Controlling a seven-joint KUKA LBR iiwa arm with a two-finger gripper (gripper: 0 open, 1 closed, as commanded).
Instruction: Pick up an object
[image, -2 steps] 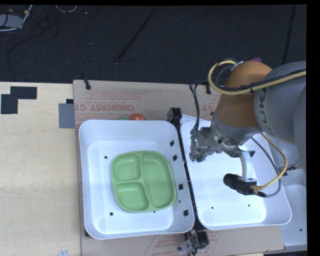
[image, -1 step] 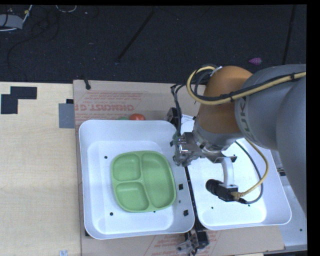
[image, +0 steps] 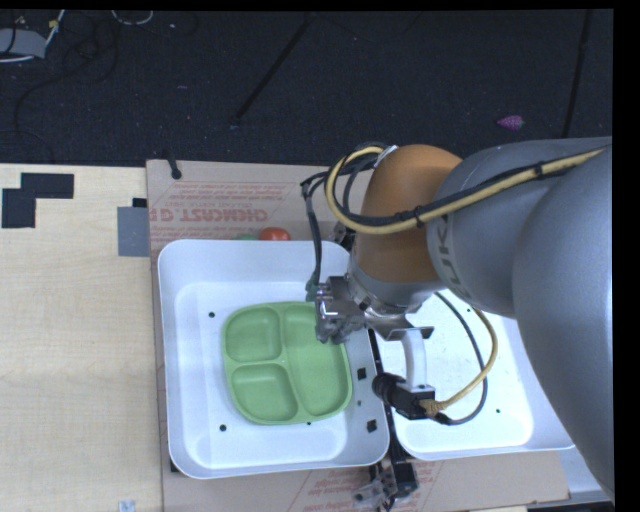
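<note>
Two white bins sit side by side on your worktop (image: 80, 350). The green divided plate (image: 285, 362) lies flat in the left bin (image: 190, 300), so only its rim offers grip; your end effector (image: 335, 322) hovers at its right edge, its state unreadable.

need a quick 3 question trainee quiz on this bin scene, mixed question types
1. True or false: the green divided plate lies in the left bin.
2. How many compartments does the plate have? A) two B) three C) five
3. Fill in: the pincer sits over the plate's upper ____ edge.

Key: 1 true. 2 B. 3 right.
</note>
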